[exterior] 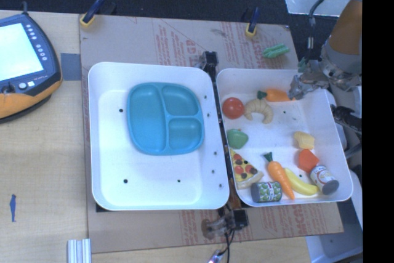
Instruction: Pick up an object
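- My pincer (297,88) hangs at about 1 o'clock over the right bin (326,117), close to that bin's far rim; I cannot tell how it is set from this slant.
- Nearest target, in my judgement, is the small carrot (277,95), just at the pincer's 9 o'clock, lying on the bin floor beside the croissant (259,109).
- The tomato (233,108) sits at the croissant's 9 o'clock, touching or nearly so; I would leave that pair alone.
- To do this well I would centre over the carrot's orange body, not its green top, and line up across its short width.
- Risk: the bin wall is near, so I would come straight down rather than at a slant.
- Other pieces, the banana (300,183), can (266,191) and pizza (244,168), crowd the 6 o'clock end and look harder to isolate.
- The left bin (111,151) carries a blue plate (165,117); nothing there to pick.
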Robot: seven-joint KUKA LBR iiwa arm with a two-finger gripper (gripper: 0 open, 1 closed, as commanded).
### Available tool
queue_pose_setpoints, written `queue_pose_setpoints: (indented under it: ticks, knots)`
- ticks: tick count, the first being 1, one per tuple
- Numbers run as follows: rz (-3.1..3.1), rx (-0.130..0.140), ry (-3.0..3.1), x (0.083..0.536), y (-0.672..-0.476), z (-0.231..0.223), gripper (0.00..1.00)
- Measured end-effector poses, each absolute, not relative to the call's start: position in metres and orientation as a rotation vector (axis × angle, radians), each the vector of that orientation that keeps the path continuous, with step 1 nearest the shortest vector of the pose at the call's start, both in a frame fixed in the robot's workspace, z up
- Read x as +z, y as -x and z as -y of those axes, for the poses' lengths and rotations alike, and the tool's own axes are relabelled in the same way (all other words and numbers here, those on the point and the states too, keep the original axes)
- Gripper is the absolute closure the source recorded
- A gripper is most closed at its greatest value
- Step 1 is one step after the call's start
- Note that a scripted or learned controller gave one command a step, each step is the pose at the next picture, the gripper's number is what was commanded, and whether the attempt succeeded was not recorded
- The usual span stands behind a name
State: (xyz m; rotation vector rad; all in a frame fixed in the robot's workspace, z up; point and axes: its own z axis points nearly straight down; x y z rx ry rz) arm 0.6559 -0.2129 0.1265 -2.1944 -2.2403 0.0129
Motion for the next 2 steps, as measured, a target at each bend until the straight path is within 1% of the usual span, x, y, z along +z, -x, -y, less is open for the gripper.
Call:
queue_pose_setpoints:
  ticks: [1,2]
  knots:
    - [2.241,0.013,2.193,0.126,-0.656,0.213,0.00]
    - [2.224,0.006,2.213,0.091,-0.598,0.212,0.00]
